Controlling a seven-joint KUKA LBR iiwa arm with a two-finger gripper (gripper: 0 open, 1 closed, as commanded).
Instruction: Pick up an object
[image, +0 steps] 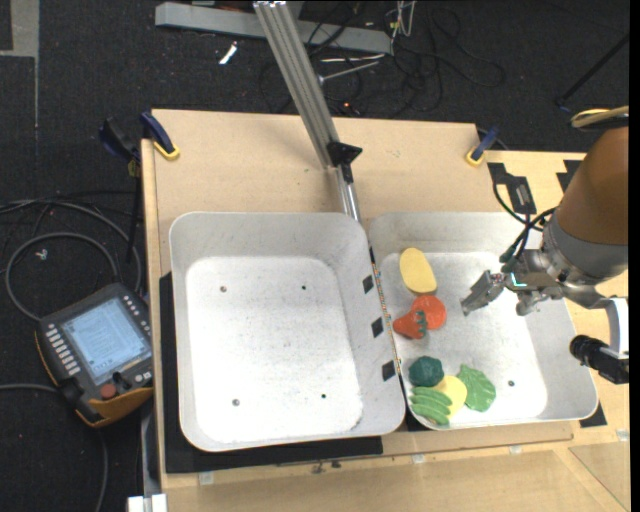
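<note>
White plastic forms both shallow bins on the plywood counter (250, 165). The claw (484, 291) hangs over the right bin (530, 370), reaching in from the right on the grey arm (590, 250), whose orange band (605, 180) sits above the wrist. Nothing is seen between the fingers; whether they are spread or closed cannot be told from this angle.

All objects lie in the right bin, to the left of the claw and below it in the view. A yellow oval piece (417, 270) rests just left of the claw, near the bin's left wall. A red-orange piece (421, 316) sits directly beneath the yellow one, left of and slightly lower than the claw, apart from it. Further down, near the bin's front corner, a cluster lies together: a dark green round piece (426, 371), a small pale yellow piece (454, 388), a light green leafy piece (477, 388) and a green ribbed piece (432, 404). These four touch or nearly touch one another and are well apart from the claw.

The left bin (270, 340) stands beyond the objects, further left of the claw. A slanted metal pole (305, 85) crosses the counter's far edge, above and left of the claw. On the dark floor, far left, lies a handheld control pendant (95, 345) with a lit screen.
</note>
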